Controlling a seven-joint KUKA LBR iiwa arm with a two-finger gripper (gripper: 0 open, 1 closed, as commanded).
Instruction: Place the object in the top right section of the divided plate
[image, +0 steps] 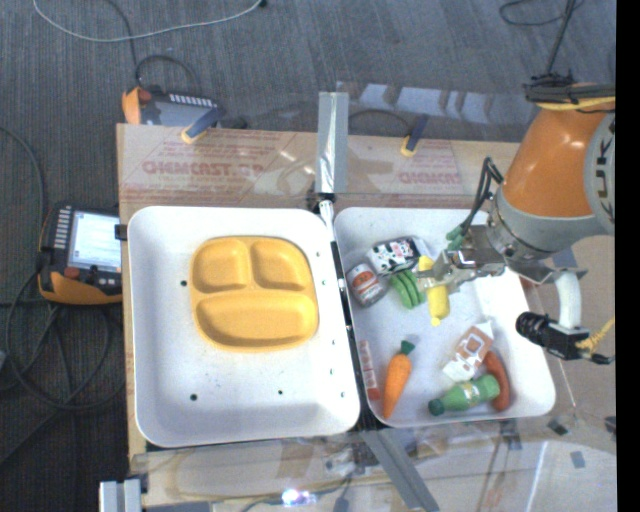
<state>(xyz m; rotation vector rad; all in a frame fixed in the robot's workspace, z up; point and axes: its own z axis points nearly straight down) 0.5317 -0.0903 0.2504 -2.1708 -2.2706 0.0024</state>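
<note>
You can't tell the gripper (447, 268) finger state — settle squarely over the yellow toy (437, 302), at six o'clock below it, before closing.

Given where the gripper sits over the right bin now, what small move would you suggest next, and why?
Probably a short descent onto the yellow toy. The gripper hovers just above it in the right bin, nothing shows between its fingers, and the yellow divided plate in the left bin has nothing in its top right section. Whether the grasp would land cleanly is hard to judge.

Handheld screen device (82, 252) left of the bins, cables (30, 330) across grey carpet (60, 90).
</note>
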